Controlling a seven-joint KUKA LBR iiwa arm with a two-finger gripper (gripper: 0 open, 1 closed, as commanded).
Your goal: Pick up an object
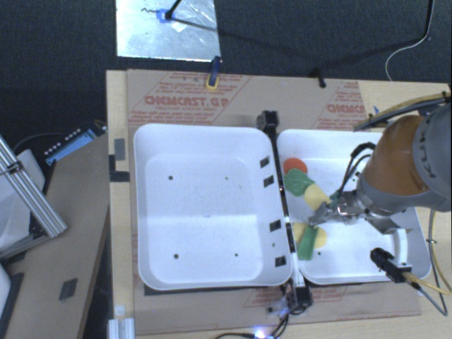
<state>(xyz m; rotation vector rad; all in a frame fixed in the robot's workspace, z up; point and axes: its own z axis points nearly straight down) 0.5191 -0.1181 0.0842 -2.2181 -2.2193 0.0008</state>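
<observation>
Several small objects lie along the left side of the right bin (353, 263). A red-orange piece (295, 165) sits farthest back, with a green piece (297, 182) just in front of it and a pale yellow piece (313, 195) beside that. Nearer the front, a green stick-like piece (307, 243) lies against a yellow piece (320, 238). My gripper (321, 214) reaches in from the right and hangs low between the pale yellow piece and the front pair. The view shows nothing held in it.
The left bin (205, 210) stands beside the right one, separated by a black-clipped divider (280, 203). A cardboard sheet (233, 97) lies under both bins. A shiny metal plate (166, 20) rests at the back left.
</observation>
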